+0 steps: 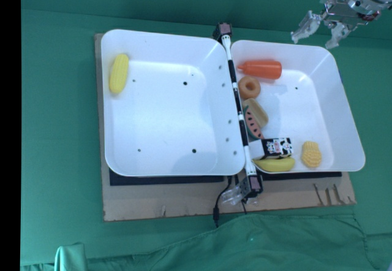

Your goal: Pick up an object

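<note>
We see the gripper [320, 29] hovering above the right bin's [343, 135] far corner, jaws spread wide and holding nothing, orange bottle [261, 68], donut [249, 87], watermelon slice [253, 121], banana [274, 165] inside it, corn cob [119, 73] in the left bin [159, 162]

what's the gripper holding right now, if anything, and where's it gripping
Nothing. The gripper hangs open above the right bin's far corner, with nothing between its fingers.

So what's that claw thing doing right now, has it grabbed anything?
Gripper: open, holding nothing, hanging above the right bin's far corner.
</note>
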Robot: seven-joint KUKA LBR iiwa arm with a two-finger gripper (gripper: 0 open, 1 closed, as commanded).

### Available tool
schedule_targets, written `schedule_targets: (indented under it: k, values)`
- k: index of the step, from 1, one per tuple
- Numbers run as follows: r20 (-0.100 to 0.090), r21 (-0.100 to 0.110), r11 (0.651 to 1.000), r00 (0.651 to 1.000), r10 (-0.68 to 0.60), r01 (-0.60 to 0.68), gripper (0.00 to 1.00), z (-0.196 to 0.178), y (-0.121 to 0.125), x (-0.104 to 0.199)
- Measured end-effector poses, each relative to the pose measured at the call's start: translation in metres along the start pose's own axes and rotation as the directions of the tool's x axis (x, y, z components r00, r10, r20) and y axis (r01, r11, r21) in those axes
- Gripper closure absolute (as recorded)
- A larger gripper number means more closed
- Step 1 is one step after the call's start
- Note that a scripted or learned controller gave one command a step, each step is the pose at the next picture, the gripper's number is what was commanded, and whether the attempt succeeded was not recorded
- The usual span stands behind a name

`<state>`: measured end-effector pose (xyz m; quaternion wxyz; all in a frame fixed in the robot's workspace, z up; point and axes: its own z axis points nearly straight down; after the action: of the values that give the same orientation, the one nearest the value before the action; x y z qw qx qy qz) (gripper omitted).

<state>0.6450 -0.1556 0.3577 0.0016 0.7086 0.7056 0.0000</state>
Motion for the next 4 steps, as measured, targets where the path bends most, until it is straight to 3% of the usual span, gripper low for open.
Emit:
schedule_targets:
  k: [1,3,4]
  values:
    - [0.000,0.000,1.000,1.000,0.000,0.000,0.00,0.000,0.000,0.000]
    - [0.000,0.005,1.000,1.000,-0.001,0.001,0.00,0.089,0.014,-0.006]
    - [-0.003,-0.007,1.000,1.000,0.000,0.000,0.00,0.138,0.008,-0.010]
